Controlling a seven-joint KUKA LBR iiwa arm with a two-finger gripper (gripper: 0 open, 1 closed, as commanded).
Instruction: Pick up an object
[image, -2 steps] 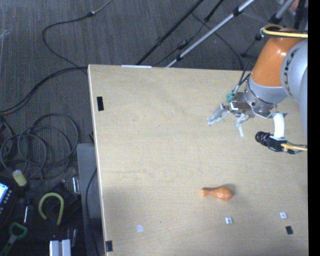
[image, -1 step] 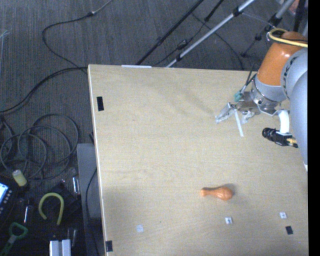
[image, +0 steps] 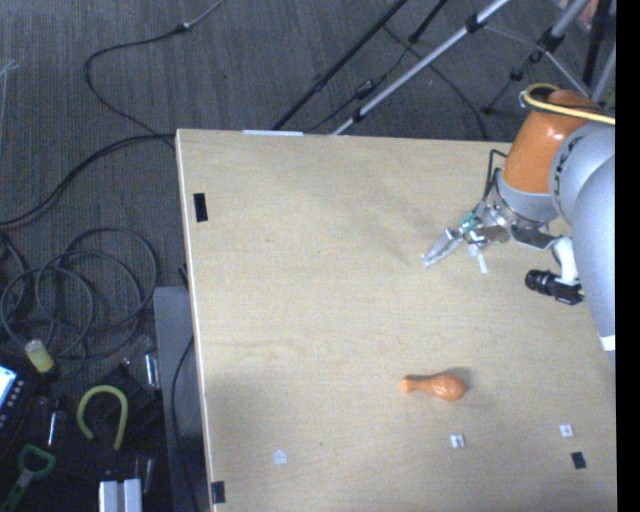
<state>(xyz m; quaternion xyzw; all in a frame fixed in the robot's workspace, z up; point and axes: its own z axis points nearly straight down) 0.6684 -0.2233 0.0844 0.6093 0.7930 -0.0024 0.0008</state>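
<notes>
Hand (image: 452, 247) hangs over the right part of the desk (image: 330, 300), its two thin metal fingers (image: 437, 252) pointing left and spread a little, with nothing between them. Nearest the camera, small dark and pale markers (image: 457, 440) lie on the desk's lower right. Just above them rests an orange pear-shaped object (image: 436, 386), its narrow end to the left, flat on the pale wood and well apart from the hand. Farther up, the grey arm (image: 590, 220) with its orange band (image: 545, 140) enters from the right. A black tag (image: 201, 207) sits near the desk's left edge. On the floor lie cables (image: 80, 280), and beyond the desk stand tripod legs (image: 430, 55).
</notes>
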